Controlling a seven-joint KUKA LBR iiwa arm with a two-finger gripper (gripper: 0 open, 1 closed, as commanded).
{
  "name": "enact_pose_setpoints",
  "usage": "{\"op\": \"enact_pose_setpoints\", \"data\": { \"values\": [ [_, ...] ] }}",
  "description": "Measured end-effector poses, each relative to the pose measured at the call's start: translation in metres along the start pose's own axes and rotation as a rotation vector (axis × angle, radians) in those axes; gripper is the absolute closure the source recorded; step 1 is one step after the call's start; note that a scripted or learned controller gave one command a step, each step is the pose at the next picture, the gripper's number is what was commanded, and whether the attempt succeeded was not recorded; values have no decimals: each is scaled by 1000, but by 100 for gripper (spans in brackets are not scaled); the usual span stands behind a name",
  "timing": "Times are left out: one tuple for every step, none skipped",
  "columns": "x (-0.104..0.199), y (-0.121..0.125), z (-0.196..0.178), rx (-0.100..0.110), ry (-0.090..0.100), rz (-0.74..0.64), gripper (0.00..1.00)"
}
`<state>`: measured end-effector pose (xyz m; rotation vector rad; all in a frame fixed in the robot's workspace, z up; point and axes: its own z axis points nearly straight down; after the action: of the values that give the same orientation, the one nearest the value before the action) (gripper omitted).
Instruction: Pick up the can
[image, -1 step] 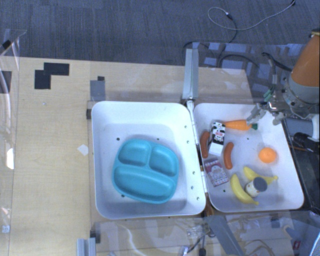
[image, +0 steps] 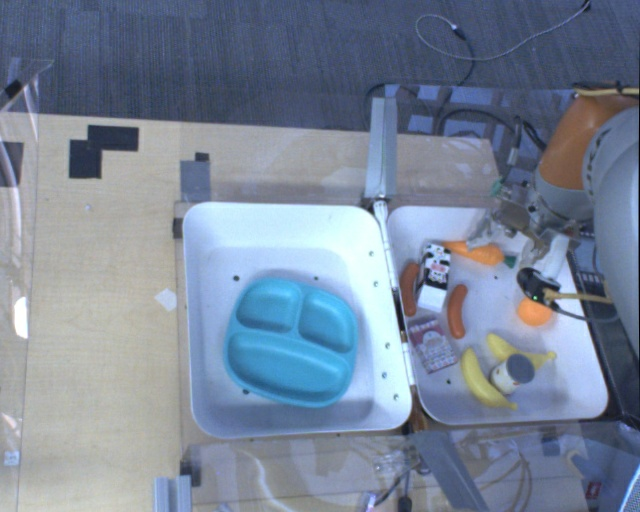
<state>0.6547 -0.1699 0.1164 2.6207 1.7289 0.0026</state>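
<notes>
In the right bin (image: 590, 395), toward its 5 o'clock corner, the can (image: 516, 372) lies wedged between two bananas: the larger banana (image: 483, 380) touches it at 9 o'clock, the smaller banana (image: 518, 349) curls over it at 12. You should expect trouble here. Any descent onto the can likely lands a finger on fruit, so the grasp may catch a banana instead, or push the can against the bin wall. The can looks tipped on its side with its pale end facing up, so it may also roll away under a closing pinch.

More clutter sits near: an orange ball (image: 535, 313) at 1 o'clock of the can, a red sausage (image: 457, 310) at 10 o'clock, a small card (image: 431, 343) at 9.

The gripper (image: 520, 228) hangs over the bin's 12 o'clock edge, well apart from the can, beside a carrot (image: 477, 254). Nothing sits between its fingers; whether they are wide or narrow you cannot tell. The arm (image: 590, 160) comes in from 3 o'clock, orange band above the wrist. The left bin (image: 200, 300) holds a blue tray (image: 291, 341).
</notes>
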Motion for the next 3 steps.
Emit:
{"op": "enact_pose_setpoints", "data": {
  "values": [
    [83,-20,30,2,2,-135,0],
    [81,-22,19,14,-2,-136,100],
    [48,-24,-176,-5,0,-560,100]
  ]
}}
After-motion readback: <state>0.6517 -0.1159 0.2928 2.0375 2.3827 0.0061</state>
